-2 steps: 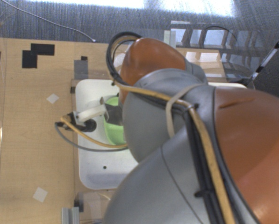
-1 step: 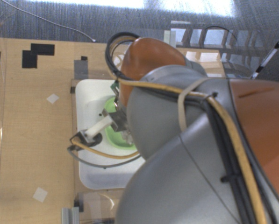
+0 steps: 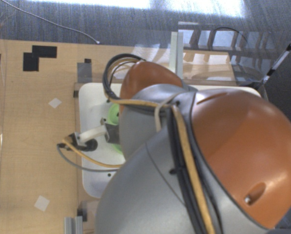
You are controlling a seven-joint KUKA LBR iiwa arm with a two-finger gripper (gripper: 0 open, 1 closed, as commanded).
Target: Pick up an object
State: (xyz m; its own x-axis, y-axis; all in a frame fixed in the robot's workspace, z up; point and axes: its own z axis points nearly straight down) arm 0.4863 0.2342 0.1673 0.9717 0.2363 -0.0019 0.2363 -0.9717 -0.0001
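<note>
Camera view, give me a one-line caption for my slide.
Grey-and-orange robot arm looms over a white bin on a wooden bench, hiding most of a green object inside.

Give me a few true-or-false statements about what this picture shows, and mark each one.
1. The arm covers much of the picture. True.
2. The bin is red. False: it is white.
3. Something green shows in the bin beside the arm. True.
4. The bench is bare metal. False: it is light wood with black marks.
5. A yellow cable runs along the arm. True.
</note>
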